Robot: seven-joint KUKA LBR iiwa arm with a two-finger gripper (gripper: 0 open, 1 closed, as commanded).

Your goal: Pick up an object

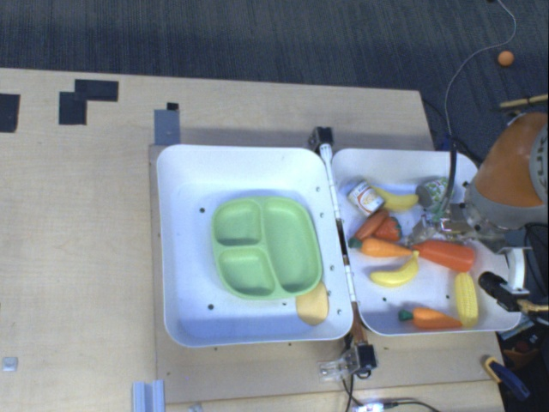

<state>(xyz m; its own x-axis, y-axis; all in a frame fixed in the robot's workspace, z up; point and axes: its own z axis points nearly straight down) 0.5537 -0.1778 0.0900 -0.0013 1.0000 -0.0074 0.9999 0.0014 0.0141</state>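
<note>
On your left, the left bin (pixel 171 256) holds a green divided plate (pixel 266 247) lying flat near its middle, and a yellowish potato-like toy (pixel 314 305) rests just past the plate's near right corner, touching its edge. Move across the divider and you reach the right bin (pixel 377 320), where the toy food is crowded. Near its far left sits a small white can with a red label (pixel 366 197), with a yellow banana (pixel 399 200) just beside it. Below those lie a red pepper-like piece (pixel 377 227), an orange carrot (pixel 384 248), and a second banana (pixel 396 273) curved under the carrot. A larger red-orange carrot (pixel 446 255) lies to the right of them, an ear of corn (pixel 466 297) stands near the right wall, and another small carrot (pixel 433 319) lies along the near edge. The hand (pixel 431 224) is low in this bin, just above the larger carrot and right of the pepper piece; you cannot tell whether it is spread or closed, and nothing visibly sits in it.
</note>
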